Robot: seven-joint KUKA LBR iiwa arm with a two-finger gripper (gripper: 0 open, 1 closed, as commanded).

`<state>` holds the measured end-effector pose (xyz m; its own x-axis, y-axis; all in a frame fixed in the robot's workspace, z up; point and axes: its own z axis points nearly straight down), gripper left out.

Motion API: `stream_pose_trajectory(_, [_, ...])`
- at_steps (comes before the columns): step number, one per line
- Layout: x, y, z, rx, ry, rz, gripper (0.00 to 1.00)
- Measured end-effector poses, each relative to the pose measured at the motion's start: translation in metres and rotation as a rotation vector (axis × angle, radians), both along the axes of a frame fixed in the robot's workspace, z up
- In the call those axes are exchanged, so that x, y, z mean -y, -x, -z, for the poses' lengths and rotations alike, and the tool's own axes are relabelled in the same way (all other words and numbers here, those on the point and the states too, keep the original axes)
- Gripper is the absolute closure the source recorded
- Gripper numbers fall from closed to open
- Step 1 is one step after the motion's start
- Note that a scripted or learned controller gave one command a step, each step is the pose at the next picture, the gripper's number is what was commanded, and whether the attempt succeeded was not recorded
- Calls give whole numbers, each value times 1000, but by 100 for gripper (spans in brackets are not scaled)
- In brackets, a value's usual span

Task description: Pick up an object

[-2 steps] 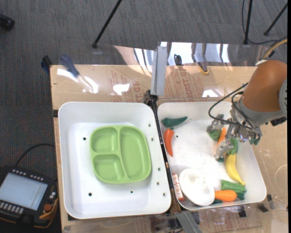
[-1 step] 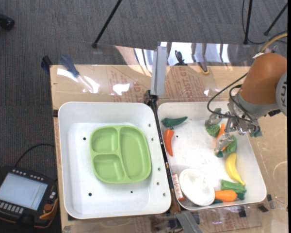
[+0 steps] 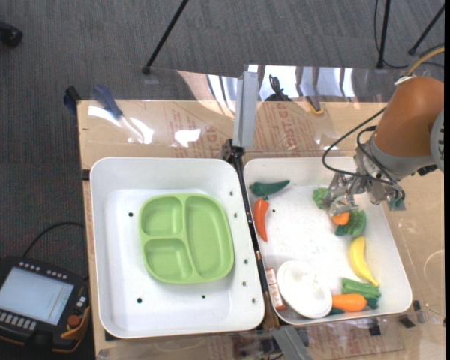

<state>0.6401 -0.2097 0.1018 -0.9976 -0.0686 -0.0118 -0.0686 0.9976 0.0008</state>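
Tool (image 3: 350,199) over right bin (image 3: 394,235); you can't tell its state. Carrot (image 3: 340,218) just below it. Two carrots, one banana (image 3: 358,259), one tray (image 3: 186,238).

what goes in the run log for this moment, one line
gripper low in right bin | over small orange and green toy | grasp unconfirmed | banana beside | green tray in left bin
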Motion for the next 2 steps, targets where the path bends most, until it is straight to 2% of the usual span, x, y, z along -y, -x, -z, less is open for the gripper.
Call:
stream_pose_trajectory(1, [-17,100,15,-14,-1,72,100])
stream_pose_trajectory(2, [-17,100,14,-12,-1,71,0])
